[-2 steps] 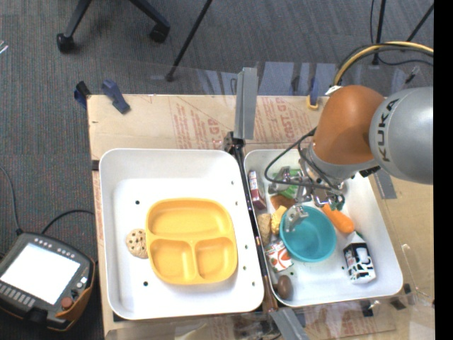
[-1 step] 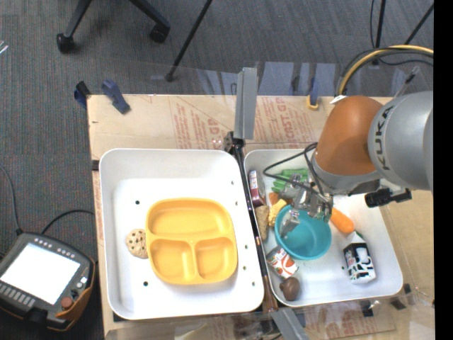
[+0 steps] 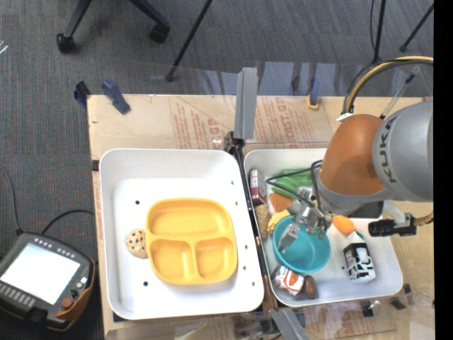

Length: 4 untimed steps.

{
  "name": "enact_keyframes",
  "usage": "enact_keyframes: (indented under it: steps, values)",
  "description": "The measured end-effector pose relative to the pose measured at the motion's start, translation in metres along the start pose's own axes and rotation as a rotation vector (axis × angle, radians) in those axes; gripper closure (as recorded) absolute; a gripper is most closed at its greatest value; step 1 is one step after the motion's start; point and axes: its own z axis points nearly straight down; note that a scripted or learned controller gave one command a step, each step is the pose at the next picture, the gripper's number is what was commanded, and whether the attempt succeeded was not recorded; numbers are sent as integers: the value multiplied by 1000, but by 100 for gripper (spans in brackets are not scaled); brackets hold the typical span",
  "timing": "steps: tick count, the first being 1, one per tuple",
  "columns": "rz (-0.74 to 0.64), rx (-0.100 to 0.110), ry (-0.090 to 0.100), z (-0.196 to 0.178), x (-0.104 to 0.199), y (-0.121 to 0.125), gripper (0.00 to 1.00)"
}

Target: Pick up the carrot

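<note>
I read the carrot (image 3: pixel 343 224) as the orange piece in the right bin (image 3: pixel 386 278), just right of the teal bowl (image 3: pixel 303 250) and partly under the arm's wrist. My pincer (image 3: pixel 303 225) hangs over the bowl's rim, jaws spread, nothing between them. The trouble: it sits left of the carrot (crowded spot), so closing here could clip the bowl or nudge the can (image 3: pixel 359 261) beside it. An orange thing (image 3: pixel 280 201) by the green packet (image 3: pixel 294 185) may be another carrot-like decoy; hard to tell.
</note>
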Motion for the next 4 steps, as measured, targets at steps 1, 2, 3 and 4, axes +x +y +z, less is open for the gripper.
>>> enact_keyframes:
  steps: [1, 2, 3, 4]
  values:
    - [-5, -4, -24, -15, -7, 1, 100]
    - [-30, -4, -14, -204, -10, -72, 100]
    - [87, 0, 0, -180, 40, -93, 100]
    - [-314, -1, 2, -157, 69, -44, 100]
